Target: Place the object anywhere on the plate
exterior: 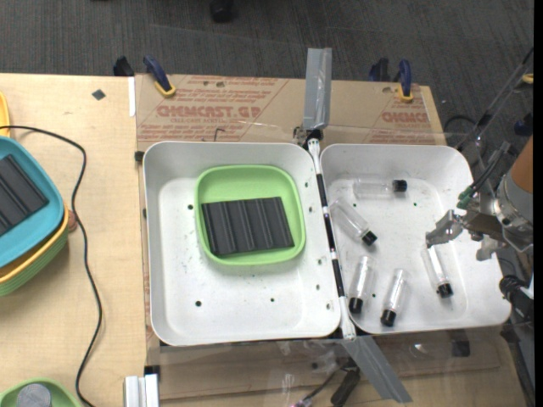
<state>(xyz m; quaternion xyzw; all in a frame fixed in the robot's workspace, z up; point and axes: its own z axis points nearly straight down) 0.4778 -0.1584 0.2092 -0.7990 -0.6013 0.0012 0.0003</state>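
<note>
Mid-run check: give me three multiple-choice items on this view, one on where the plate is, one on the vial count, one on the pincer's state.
1. The green plate sits in:
A the left bin
B the right bin
C the floor

2. Clear vials in the right bin:
A two
B five
C nine

3. The pincer is:
A gripping the plate
B over the left bin
C over the right bin, holding nothing

Key: 1 A, it lies inside the left bin; 2 B, five black-capped vials lie scattered; 3 C, it stands near a vial with nothing between its fingers.

Plate (pixel 249 182) in left bin (pixel 170 253), five vials (pixel 351 225) in right bin (pixel 424 161)
</note>
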